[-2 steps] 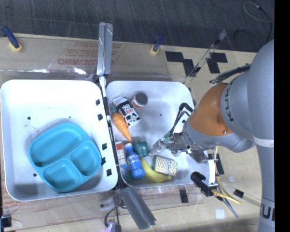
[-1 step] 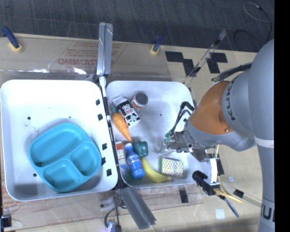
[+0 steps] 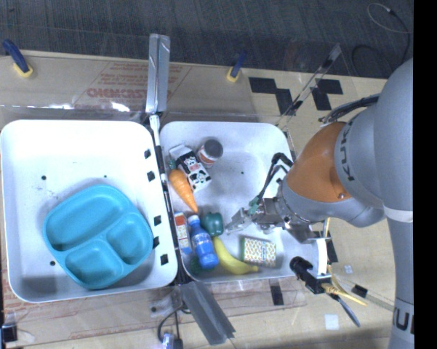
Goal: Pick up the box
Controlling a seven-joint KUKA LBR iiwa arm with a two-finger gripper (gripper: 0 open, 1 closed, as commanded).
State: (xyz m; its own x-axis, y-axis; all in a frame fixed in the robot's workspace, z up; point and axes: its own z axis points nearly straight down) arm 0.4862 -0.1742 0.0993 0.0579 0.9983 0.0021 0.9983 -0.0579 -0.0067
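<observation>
The box (image 3: 259,250) is small and flat, with a green and yellow dotted pattern, and lies near the front edge of the right bin (image 3: 233,133), just right of a banana (image 3: 231,259). My gripper (image 3: 249,217) hovers over the right bin a little behind the box and above it, at the end of the grey arm with the orange band (image 3: 316,173). I see nothing held in it.
The right bin's left side holds a can (image 3: 211,150), a black and white carton (image 3: 192,168), a carrot (image 3: 182,188), a green object (image 3: 211,222) and a blue bottle (image 3: 201,243). The left bin (image 3: 29,144) holds a blue divided tray (image 3: 98,235).
</observation>
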